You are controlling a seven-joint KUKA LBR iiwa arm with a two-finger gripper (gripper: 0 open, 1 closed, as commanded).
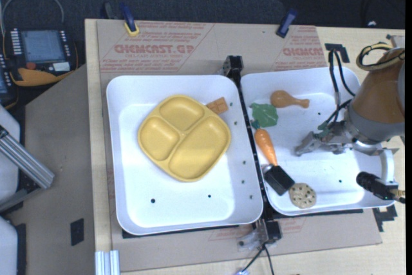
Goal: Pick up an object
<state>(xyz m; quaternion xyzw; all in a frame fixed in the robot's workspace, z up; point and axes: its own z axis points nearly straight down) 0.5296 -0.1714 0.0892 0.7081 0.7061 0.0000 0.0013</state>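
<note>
Camera view looks down on 2 white bins side by side on a brown bench. The left bin holds a yellow plate with 3 parts, and a small brown block sits just beside the plate's top right edge. The right bin holds a green leafy toy, a tan drumstick, an orange carrot, a black block and a round cookie with dark spots. The cookie lies just beside the black block, near the front rim.

The arm comes in from the right. Its gripper is low over the middle of the right bin, pointing left toward the carrot but apart from it. The fingers are too small and blurry to make out, and nothing can be seen between them.
</note>
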